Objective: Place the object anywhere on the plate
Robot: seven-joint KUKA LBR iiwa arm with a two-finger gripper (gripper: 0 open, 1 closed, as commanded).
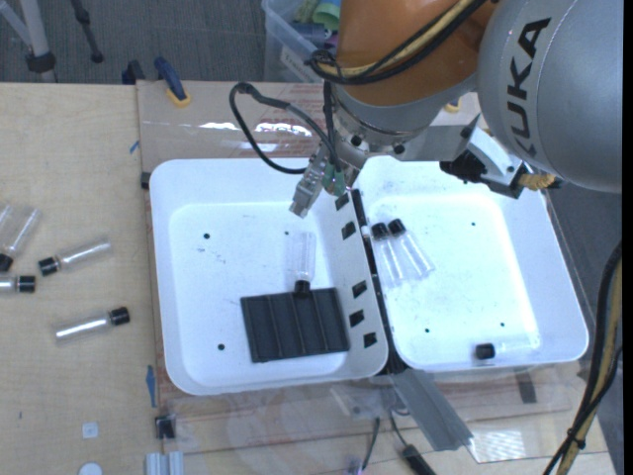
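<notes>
The end effector (309,192) is hanging over the left bin (188,265), above a clear vial (300,258) that is lying just beyond the black ribbed plate (294,327), its cap nearly touching the plate's edge. Whether the fingers are open is not possible to tell, and nothing is showing between them. The arm seems to be approaching for a grasp; next it is needing to descend onto the vial.

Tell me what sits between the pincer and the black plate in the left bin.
In the camera view, one clear vial with a black cap lies on the white floor between the pincer and the black plate; its capped end almost meets the plate's top edge.
</notes>
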